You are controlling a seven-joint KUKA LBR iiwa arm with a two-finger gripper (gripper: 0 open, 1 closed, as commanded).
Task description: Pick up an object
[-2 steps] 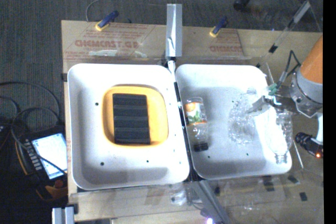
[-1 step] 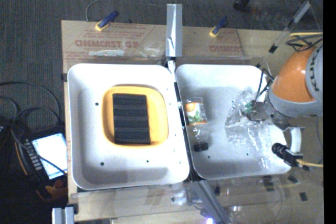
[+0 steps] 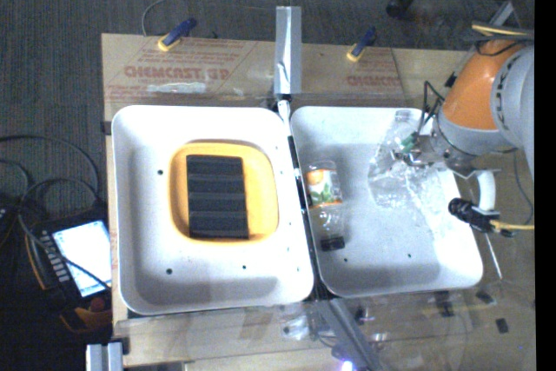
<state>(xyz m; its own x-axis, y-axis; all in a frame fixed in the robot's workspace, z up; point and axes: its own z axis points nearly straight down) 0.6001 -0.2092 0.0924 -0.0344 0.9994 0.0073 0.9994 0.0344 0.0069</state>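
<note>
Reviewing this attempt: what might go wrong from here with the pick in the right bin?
The gripper sits over a clear crinkled plastic item, which may slip or deform in the grasp. The small bottle lies against the right bin wall by the divider, leaving little room for access.

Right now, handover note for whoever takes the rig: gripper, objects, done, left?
Gripper: low in the right bin, at a crumpled clear plastic item; finger state can't be read, no grasp confirmed.
Right bin also holds a small bottle with an orange-green label, lying against its left wall.
Left bin holds a yellow tray with a black insert.
Done: arm reached in. Left: secure one object and lift it.
</note>
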